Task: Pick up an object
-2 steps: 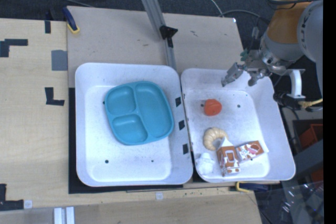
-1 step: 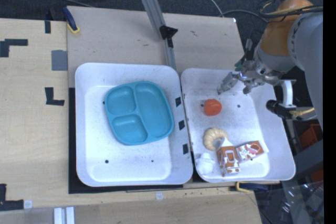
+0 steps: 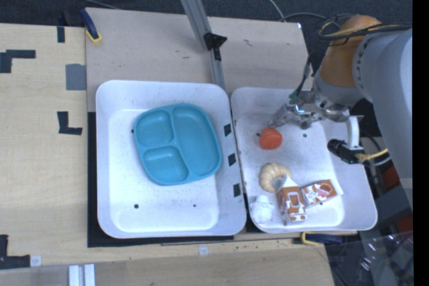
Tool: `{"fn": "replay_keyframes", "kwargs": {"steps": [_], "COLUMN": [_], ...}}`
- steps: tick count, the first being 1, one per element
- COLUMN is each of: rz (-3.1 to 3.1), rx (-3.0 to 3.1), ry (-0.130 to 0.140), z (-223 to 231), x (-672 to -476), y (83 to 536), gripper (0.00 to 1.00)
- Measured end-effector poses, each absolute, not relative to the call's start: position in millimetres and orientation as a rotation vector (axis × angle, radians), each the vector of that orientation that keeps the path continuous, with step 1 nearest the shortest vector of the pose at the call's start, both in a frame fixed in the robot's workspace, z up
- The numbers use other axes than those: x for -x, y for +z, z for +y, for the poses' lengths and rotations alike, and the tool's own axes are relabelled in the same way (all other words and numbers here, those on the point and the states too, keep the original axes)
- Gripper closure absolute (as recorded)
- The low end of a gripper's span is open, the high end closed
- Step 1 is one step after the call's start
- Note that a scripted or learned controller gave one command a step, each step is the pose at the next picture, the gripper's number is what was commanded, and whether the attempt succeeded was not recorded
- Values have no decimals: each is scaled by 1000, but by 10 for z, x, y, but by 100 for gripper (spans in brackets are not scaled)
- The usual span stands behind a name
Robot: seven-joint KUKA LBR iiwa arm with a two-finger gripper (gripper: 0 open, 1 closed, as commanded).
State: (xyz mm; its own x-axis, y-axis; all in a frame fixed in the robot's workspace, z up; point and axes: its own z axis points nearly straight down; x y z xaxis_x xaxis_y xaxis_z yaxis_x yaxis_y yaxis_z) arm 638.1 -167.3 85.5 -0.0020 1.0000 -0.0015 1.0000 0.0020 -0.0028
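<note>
Orange round ball (image 3: 271, 138): right white bin (image 3: 355, 207), just at 7 o'clock of our fingers (image 3: 289, 114).
Fingers: we cannot tell their opening.
Blue divided plastic plate (image 3: 177, 143): left white bin (image 3: 117, 211).

Arm reaches in from right; claw (image 3: 285, 116) low, wrist bent leftward

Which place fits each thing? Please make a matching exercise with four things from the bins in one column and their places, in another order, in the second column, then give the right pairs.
Things:
1. blue tray
2. orange ball
3. croissant
4. carton

Places:
A. right bin, near the front edge
B. left bin
C. right bin, just below the gripper
D. right bin, between the ball and the carton

Pairs: 1-B, 2-C, 3-D, 4-A
</note>
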Motion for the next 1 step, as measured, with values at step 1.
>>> {"fn": "replay_keyframes", "kwargs": {"steps": [1], "rz": [-2225], "rx": [2218], "ry": [4], "z": [-1670], "x": [-6388], "y": [986], "gripper": [100]}}
